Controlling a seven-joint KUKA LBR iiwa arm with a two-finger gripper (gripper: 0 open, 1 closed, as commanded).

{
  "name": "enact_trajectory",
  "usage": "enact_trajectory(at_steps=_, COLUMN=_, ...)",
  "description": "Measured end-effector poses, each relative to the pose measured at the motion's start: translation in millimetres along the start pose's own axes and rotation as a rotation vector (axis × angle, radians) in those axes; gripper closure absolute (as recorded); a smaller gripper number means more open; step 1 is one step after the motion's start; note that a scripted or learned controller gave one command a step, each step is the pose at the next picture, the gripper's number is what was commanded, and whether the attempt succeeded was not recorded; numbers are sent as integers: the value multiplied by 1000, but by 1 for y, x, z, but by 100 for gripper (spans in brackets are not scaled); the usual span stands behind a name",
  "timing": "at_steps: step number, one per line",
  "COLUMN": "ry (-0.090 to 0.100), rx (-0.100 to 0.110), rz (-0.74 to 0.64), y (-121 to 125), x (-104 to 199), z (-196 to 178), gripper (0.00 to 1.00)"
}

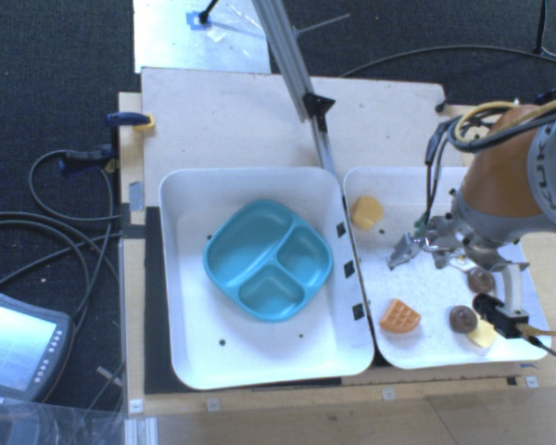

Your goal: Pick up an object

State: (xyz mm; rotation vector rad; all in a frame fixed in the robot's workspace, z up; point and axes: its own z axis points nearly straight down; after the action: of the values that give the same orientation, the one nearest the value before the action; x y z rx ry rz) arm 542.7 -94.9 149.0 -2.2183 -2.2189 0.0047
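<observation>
The right bin holds several small food toys. A yellow chunk lies near its back left corner. An orange waffle-like wedge sits toward the front. A brown round piece and a pale yellow piece lie at the front right. Another brown piece is partly hidden beneath the wrist. My gripper hangs over the middle of this bin, between the yellow chunk and the wedge, and appears to touch neither. I see nothing held in it.
The left bin holds a blue divided plate. A dividing wall with black marks separates the bins. A slanted metal pole crosses above the back of the bench. Cables trail left of the bench.
</observation>
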Motion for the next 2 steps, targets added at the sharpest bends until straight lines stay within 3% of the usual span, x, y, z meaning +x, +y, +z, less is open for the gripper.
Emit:
enact_trajectory(at_steps=1, ry=0, rx=-1, rz=0, y=0, x=0, z=53, gripper=0)
enact_trajectory(at_steps=2, ry=-1, rx=-7, rz=1, y=1, x=0, z=39, gripper=100)
